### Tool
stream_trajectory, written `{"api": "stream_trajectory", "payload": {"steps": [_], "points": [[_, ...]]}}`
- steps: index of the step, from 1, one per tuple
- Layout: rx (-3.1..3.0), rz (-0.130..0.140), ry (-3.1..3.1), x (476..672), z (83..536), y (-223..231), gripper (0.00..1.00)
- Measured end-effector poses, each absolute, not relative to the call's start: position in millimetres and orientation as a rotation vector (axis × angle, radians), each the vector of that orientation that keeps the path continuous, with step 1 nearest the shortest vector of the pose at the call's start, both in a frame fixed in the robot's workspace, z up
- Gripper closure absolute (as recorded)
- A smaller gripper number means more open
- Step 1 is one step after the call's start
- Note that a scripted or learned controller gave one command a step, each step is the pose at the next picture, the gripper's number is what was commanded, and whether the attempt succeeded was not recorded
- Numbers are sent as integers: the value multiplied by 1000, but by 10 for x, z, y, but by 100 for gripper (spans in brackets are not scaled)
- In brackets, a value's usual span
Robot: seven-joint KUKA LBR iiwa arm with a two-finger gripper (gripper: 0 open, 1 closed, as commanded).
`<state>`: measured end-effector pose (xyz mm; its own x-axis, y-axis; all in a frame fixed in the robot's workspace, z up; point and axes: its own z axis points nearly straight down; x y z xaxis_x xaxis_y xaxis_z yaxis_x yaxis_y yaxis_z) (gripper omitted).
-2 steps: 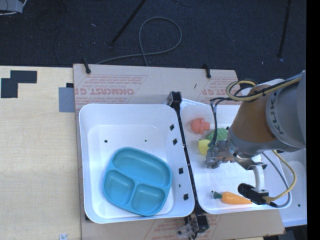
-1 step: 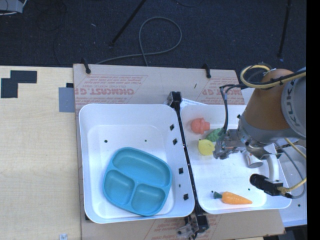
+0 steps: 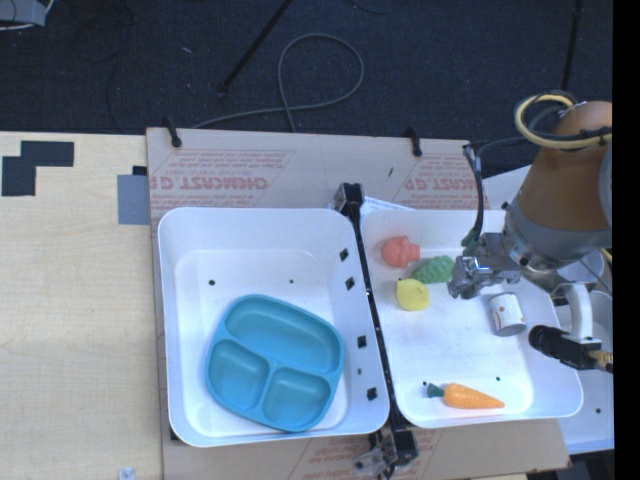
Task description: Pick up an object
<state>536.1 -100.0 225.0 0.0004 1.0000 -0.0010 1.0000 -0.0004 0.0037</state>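
Note:
In the right bin lie a pink-orange lumpy toy, a green leafy toy, a yellow lemon-like toy, a small white cylinder and an orange carrot near the front edge. My gripper hangs low over the bin, just right of the green toy and the lemon, left of the white cylinder. Its metal tip is small and dark here. Nothing shows between its tips.
The left bin holds a blue divided plate. A black divider strip runs between the bins. The grey and orange arm covers the right bin's far right corner. Cables lie on the dark floor behind.

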Motion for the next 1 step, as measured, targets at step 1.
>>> {"api": "stream_trajectory", "payload": {"steps": [1], "points": [[2223, -1, 2222, 5360, 2318, -1016, 100]]}}
